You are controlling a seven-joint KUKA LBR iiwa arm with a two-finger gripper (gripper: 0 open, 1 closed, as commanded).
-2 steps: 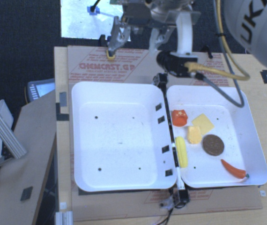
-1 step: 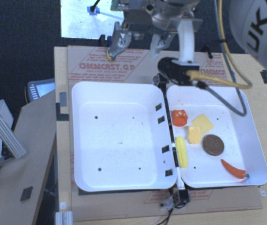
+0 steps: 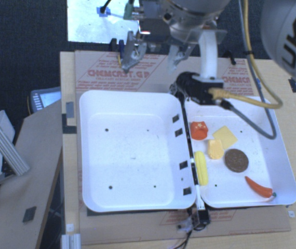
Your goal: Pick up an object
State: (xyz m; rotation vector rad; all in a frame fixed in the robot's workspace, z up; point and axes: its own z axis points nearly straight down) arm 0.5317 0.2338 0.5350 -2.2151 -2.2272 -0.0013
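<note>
My gripper [image 3: 156, 55] hangs high over the back edge of the bench, above the cardboard behind the bins. Its two fingers [image 3: 132, 51] stand wide apart with nothing between them. The right bin [image 3: 285, 162] holds several small items: an orange-red piece [image 3: 199, 130], a yellow wedge [image 3: 225, 137], a pale yellow block [image 3: 215, 149], a brown round disc [image 3: 237, 160], a yellow banana-like piece [image 3: 201, 168] against the divider, and a red chili pepper [image 3: 258, 187] near the front right corner. All of them lie well in front of and below the gripper.
The left bin [image 3: 85, 139] sits beside the right one. A black fitting with a yellow cable [image 3: 252, 101] hangs over the right bin's back edge. A grey metal rail [image 3: 2, 144] lies at far left, off the bench.
</note>
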